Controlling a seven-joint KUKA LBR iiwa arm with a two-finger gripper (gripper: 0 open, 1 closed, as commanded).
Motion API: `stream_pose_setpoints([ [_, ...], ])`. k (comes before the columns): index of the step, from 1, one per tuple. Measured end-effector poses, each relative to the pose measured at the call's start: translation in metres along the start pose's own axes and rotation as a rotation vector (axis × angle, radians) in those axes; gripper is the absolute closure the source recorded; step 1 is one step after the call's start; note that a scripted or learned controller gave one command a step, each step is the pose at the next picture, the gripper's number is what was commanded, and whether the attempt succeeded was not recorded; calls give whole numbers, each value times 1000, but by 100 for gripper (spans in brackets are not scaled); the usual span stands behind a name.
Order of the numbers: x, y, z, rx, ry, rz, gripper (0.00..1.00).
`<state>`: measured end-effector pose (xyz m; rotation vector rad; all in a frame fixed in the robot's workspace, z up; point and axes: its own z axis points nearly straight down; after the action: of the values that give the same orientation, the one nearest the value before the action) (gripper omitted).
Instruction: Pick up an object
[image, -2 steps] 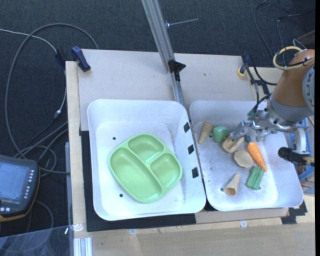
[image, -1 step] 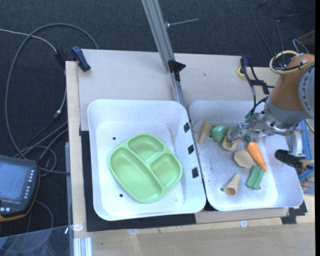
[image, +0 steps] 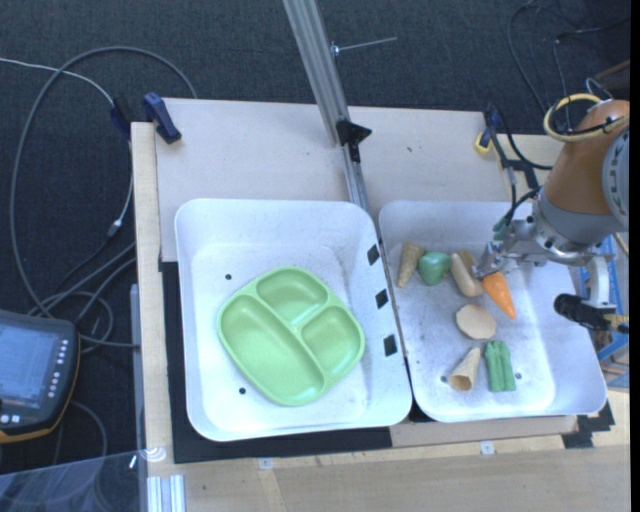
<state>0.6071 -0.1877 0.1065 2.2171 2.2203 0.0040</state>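
left bin (image: 200, 240) | green divided plate (image: 290, 335) inside | handheld screen unit (image: 35, 375) far left on floor

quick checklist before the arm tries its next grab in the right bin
1. Gripper over the right bin: ok.
2. Gripper near a target, right by the orange carrot: ok.
3. Something between the fingers: cannot tell.
4. Carrot free of neighbours: not ok, tan piece lies against it.
5. Green divided plate out of the way in the left bin: ok.
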Motion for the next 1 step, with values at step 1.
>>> stream_pose_setpoints([
  [1, -9, -3, -56, -2, -2, 1, 100],
])
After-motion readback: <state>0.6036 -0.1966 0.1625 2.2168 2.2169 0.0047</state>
